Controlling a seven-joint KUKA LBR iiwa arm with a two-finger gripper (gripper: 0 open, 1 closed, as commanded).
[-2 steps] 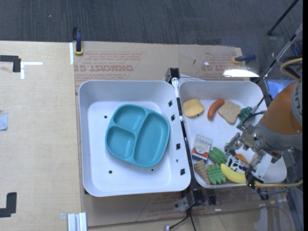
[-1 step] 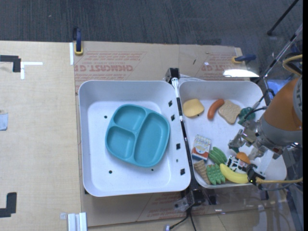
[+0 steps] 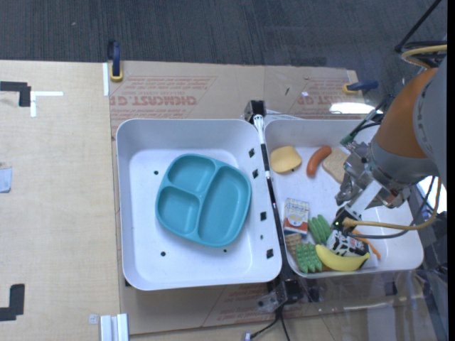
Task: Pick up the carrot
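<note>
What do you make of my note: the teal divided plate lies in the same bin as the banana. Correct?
Not quite. The camera view shows the teal divided plate in the bin on the view's left, while the banana lies in the other bin, on the arm's side.

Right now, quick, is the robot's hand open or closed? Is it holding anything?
Gripper: cannot be told whether it is open or shut, or whether it is holding anything; it is over the right bin.
</note>
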